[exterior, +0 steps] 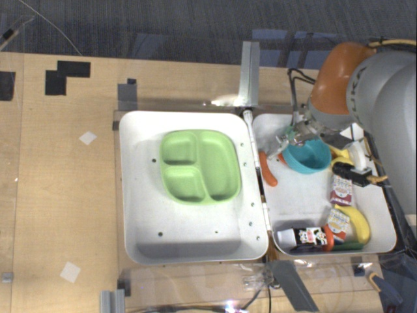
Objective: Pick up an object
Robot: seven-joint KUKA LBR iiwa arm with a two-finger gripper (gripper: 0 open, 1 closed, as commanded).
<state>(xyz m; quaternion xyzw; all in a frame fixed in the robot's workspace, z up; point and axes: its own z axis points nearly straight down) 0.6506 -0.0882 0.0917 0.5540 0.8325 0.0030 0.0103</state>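
Nearest me, along the right white bin's (384, 240) front wall, lie a dark printed carton (306, 237) and a yellow plastic banana (355, 222). Further in, an orange carrot-shaped toy (268, 169) hugs the divider, with the green three-compartment plate (199, 165) in the left bin. At the back, my gripper (294, 135) sits at the rim of the round teal bowl (308, 155); grip state, I cannot tell. My worry: a thin rim pinch could slip or tip it.

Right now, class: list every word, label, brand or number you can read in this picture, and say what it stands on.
No text can be read.
Two small printed packets: print too blurred.
Dark carton at the right bin's near edge: markings too small.
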